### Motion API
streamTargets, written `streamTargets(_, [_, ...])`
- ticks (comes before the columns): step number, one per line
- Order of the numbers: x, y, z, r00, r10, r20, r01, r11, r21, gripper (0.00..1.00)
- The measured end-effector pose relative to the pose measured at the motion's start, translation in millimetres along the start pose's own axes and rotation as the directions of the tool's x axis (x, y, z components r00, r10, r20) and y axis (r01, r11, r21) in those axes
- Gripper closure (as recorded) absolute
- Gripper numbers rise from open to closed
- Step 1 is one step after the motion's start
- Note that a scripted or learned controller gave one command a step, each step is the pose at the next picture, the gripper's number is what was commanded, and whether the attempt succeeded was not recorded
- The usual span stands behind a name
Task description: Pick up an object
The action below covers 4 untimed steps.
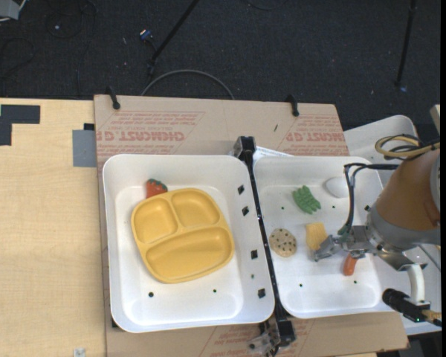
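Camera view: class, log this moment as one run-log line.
gripper low in right bin | beside yellow piece | nothing visibly held | divided plate left bin

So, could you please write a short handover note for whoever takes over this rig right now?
Gripper: low in the right white bin, beside the yellow wedge-shaped block; nothing visibly between its fingers, and whether they are open is unclear.
Right bin also holds a green ridged piece, a round speckled cookie, a small orange-red piece and a white object.
Left white bin: yellow divided plate, with a red piece at its upper left edge.
Done: arm positioned over the right bin.
Left: grasp and lift an object.
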<state>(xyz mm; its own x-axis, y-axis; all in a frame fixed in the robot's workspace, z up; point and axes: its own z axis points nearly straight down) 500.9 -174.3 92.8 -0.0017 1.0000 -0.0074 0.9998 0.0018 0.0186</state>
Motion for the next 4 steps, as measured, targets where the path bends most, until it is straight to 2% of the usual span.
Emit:
streamTargets(1, [1,-3,-7,1.0,0.003,-0.007,-0.003,1.0,0.013,1.0])
streamTargets(4, [-9,-4,-152,1.0,0.0,-0.007,0.0,1.0,0.016,1.0])
